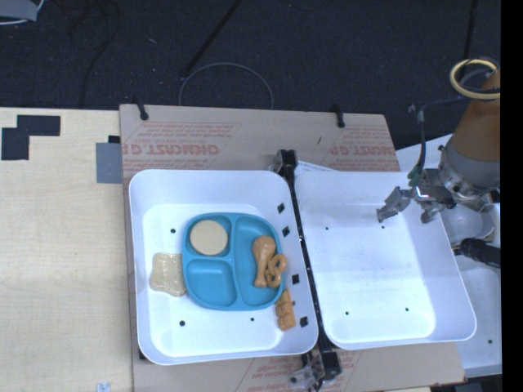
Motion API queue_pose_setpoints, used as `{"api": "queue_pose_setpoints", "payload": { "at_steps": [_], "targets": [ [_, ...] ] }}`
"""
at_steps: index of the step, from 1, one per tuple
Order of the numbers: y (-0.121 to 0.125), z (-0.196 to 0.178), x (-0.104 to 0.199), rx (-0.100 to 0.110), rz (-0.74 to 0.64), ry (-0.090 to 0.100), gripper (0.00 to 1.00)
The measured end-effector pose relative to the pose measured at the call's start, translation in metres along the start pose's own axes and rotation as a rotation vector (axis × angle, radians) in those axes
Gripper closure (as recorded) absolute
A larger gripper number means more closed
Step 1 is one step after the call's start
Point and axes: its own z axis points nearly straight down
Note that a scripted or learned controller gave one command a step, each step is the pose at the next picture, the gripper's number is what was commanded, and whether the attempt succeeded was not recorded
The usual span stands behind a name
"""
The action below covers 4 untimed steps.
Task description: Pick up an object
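In the left bin (pixel 155 194) lies a blue divided plate (pixel 214 288). A round tan disc (pixel 207 237) sits in the plate's upper left compartment, and a brown twisted piece (pixel 267 260) lies in its right compartment. A pale bread-like slice (pixel 167 273) rests on the bin floor just left of the plate. A small brown chunk (pixel 284 309) lies by the plate's lower right corner. My gripper (pixel 410 211) hangs over the upper right part of the right bin (pixel 384 300), far from all these things. Its fingers (pixel 391 209) stand open with nothing between them.
A black divider (pixel 296 243) runs between the two bins. Both bins rest on a cardboard sheet (pixel 245 141). A pale wooden bench top (pixel 57 260) stretches to the left, and dark floor with cables lies behind.
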Motion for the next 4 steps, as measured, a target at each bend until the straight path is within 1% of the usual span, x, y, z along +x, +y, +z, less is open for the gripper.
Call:
{"api": "queue_pose_setpoints", "payload": {
  "at_steps": [1, 2, 3, 4],
  "targets": [
    [-0.002, 0.062, -0.005, -0.001, 0.001, -0.001, 0.00],
    [-0.002, 0.115, -0.004, -0.005, 0.001, -0.001, 0.00],
    [-0.002, 0.102, -0.005, -0.005, 0.003, -0.002, 1.00],
    [0.000, 0.056, -0.013, -0.009, 0.005, -0.003, 1.00]
  ]
}}
